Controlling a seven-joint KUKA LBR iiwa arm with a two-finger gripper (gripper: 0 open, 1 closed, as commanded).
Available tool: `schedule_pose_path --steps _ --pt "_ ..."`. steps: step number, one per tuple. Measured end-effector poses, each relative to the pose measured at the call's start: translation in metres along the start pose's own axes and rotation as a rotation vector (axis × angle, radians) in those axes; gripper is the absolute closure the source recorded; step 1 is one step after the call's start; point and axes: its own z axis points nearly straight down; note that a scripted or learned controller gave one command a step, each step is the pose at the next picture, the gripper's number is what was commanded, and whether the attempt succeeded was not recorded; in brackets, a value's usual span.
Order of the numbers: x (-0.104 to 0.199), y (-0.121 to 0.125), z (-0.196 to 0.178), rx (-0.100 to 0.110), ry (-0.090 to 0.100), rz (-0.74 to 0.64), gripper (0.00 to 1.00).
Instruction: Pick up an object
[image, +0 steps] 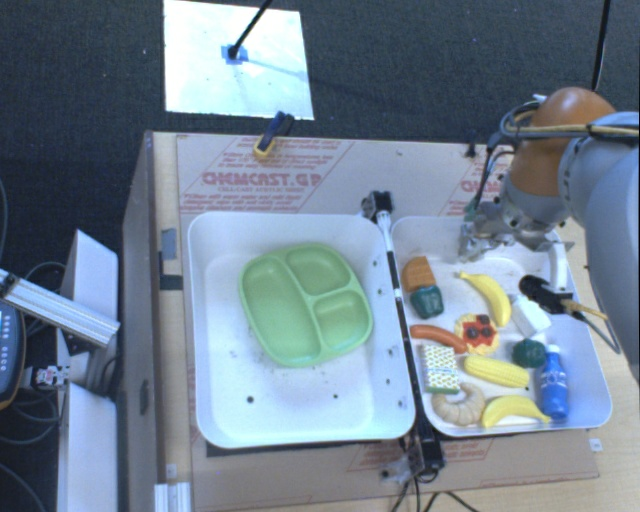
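**Table** (300, 168): covered with a brown sheet printed in red. Two white bins are carried side by side on it.

**Left bin** (228, 392): one green divided plate (305, 305) with three compartments is laid flat in it, set at a slant near the middle.

**Right bin** (432, 236): the objects for picking are gathered here, listed from the far side to the near side.
- Brown bread piece (417, 271), by the inner wall, with a dark teal block (427, 300) touching its near side.
- Upper banana (488, 294), curved, near the middle of the bin.
- Red sausage (437, 336), laid slantwise, just beside a yellow and red pizza slice (478, 332).
- Dark green round piece (529, 352), just beside the top of a blue bottle (552, 384) that is laid on its side by the outer wall.
- Checked wafer (438, 368), and a yellow corn cob (496, 372) beside it.
- Beige croissant (460, 405) and lower banana (515, 410), against the near wall.

**Arm** (590, 180): grey with an orange band, entered from the right.

**Gripper** (472, 244): held over the far end of the right bin, pointed downward. It is placed just beyond the upper banana and apart from it. Whether the gripper is wide or narrow cannot be told.
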Motion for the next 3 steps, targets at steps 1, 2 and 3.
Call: schedule_pose_path --steps 1,2,3 --pt "0.0 0.0 0.0 0.0 0.0 -0.001 0.0" --pt "-0.012 -0.041 0.013 0.004 0.001 0.006 0.0" --pt "-0.012 -0.04 0.002 0.0 0.001 0.005 1.0"
